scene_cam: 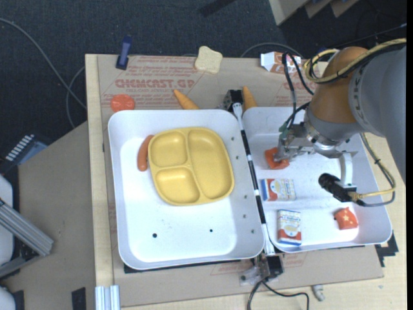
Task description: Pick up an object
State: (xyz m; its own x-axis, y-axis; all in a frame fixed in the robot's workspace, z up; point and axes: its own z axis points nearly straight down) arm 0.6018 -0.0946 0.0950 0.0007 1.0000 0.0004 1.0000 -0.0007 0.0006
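**Inspector:** Gripper (286,148) sits low in the right bin (310,237), centre right of the frame, directly over an orange-red piece (278,161); you cannot tell from this slant whether it is released or clenched, nor whether it touches the piece.

**Operator:** What else do you have in that bin?

**Inspector:** Note a red-and-white packet (278,189) just below the piece, against the left wall; a second packet (289,227) lower still, near the bottom rim; a small red item (346,218) at the lower right, well apart from both.

**Operator:** And the left bin?

**Inspector:** Your left bin (193,244) carries a yellow divided plate (191,165) in its upper half; a sausage (142,154) lies just beside the plate's left edge.

**Operator:** Anything outside the bins?

**Inspector:** On the board above, toward the top of the frame: a bread slice (208,59); a carrot (184,100) at the left bin's upper rim; a blue clip (123,52) at the upper left.
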